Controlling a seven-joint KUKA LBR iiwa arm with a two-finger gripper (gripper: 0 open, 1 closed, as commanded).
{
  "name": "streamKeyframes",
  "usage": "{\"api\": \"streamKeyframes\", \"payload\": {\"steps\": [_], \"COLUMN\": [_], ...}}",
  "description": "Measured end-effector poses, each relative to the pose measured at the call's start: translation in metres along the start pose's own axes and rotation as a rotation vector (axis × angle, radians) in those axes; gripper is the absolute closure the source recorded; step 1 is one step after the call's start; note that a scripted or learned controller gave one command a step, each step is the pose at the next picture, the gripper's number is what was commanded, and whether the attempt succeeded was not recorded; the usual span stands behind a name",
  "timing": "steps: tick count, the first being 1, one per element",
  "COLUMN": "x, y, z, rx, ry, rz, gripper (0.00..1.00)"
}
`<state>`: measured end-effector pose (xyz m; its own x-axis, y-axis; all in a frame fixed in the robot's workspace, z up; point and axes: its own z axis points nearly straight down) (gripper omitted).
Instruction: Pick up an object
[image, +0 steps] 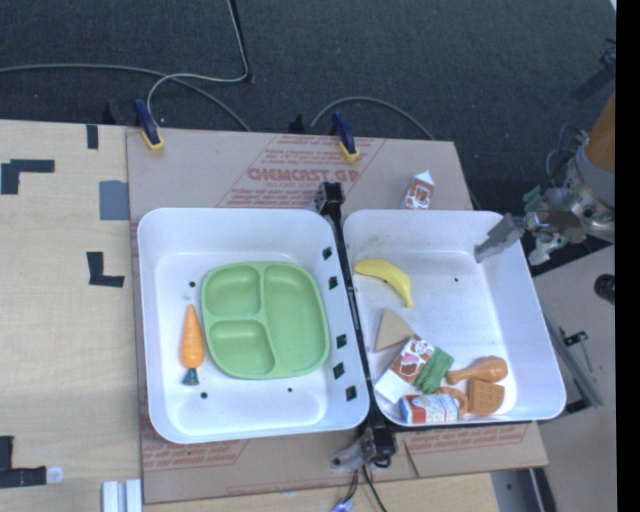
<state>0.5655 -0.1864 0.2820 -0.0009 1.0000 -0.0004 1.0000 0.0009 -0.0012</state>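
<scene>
Two shallow white plastic bins sit side by side on a sheet of brown cardboard clamped to a pale wood tabletop (60, 300). The left bin (160, 240) holds a smooth, light green plate (265, 320) with rounded corners and three compartments; an orange toy carrot (191, 342) with a green tip lies just beside the plate's left edge. The right bin (520, 330) holds a curved yellow banana (385, 278) near its upper left, a tan wedge (392, 328) below it, and a cluster of small toys (445, 385) in bright printed packaging, green and orange, along its lower edge. A small carton (420, 190) stands on the cardboard just above the right bin. The grey arm enters from the right, and the tool (497, 240) hangs over the right bin's upper right rim, well apart from every toy. Whether it is spread or pressed together cannot be told, and nothing shows between its tips.
</scene>
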Motion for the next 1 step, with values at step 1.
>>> {"api": "streamKeyframes", "payload": {"steps": [1], "x": [0.0443], "y": [0.0632], "z": [0.1289], "rx": [0.003], "ry": [0.002], "rz": [-0.001], "gripper": [0.00]}}
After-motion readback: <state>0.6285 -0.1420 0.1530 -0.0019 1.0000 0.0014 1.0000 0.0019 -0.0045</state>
